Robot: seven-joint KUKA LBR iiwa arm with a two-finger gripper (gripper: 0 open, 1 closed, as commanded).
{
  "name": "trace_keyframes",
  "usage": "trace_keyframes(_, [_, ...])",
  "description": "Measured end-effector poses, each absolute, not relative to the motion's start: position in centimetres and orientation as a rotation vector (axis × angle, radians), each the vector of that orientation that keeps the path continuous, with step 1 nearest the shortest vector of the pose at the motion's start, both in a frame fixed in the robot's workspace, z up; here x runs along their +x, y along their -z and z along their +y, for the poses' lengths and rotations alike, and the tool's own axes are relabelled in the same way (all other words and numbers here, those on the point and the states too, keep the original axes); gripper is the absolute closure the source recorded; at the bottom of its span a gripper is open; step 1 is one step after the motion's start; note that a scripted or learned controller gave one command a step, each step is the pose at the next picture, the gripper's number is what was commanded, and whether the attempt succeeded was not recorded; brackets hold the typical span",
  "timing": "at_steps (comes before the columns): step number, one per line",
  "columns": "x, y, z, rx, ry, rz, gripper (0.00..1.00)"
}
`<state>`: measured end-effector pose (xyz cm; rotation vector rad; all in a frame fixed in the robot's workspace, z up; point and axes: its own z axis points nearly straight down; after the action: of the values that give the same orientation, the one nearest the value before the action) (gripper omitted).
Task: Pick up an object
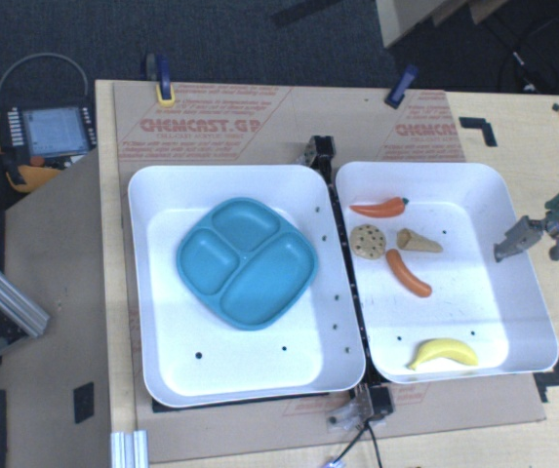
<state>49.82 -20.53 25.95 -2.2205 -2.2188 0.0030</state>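
At the right bin's (528,291) outer rim, the hand (538,239) hangs with fingers spread and holding nothing (the slanted view suggests it's above the wall), the sausage (408,273) and banana (443,354) nearby, likely awaiting a pick.

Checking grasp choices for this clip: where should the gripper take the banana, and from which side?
Probably across the banana's middle, coming straight down from above. It lies flat near the right bin's front wall, arched upward with ends pointing down, so fingers closing front to back should span its narrow width.
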Motion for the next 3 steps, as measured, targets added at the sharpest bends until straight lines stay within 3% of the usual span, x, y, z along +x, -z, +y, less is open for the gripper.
trace_keyframes(1, [49.9, -26.1, -20.5, -2.222, 0.0, -2.222, 0.0])
trace_keyframes(3, [49.8, -14.3, -19.9, -2.215, -0.004, -2.216, 0.0])
